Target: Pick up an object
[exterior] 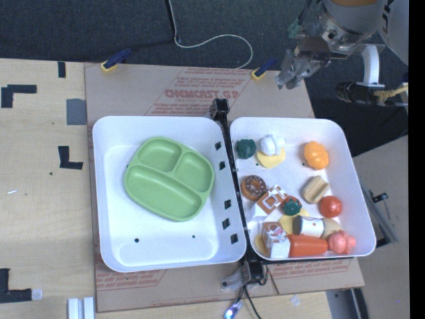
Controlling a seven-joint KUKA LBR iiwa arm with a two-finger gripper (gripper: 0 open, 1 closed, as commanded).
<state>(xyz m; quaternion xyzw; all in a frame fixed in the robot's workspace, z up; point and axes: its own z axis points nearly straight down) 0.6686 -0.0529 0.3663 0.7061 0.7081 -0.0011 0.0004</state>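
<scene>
The gripper (297, 70) hovers past the right bin's (352, 153) twelve o'clock rim; its grip state cannot be told. Glossy plastic toy foods (292, 205) crowd that bin.

plate (169, 178) lt green | bins (109, 178) white | tomato (330, 207) red | donut (253, 187) brown | carrot (309, 246) orange-red

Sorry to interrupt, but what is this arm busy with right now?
The grey arm's tool hangs above the bench behind the right-hand white bin, which holds a pile of small toy foods. Nothing shows between its fingers. The green divided plate lies in the left-hand white bin.
</scene>
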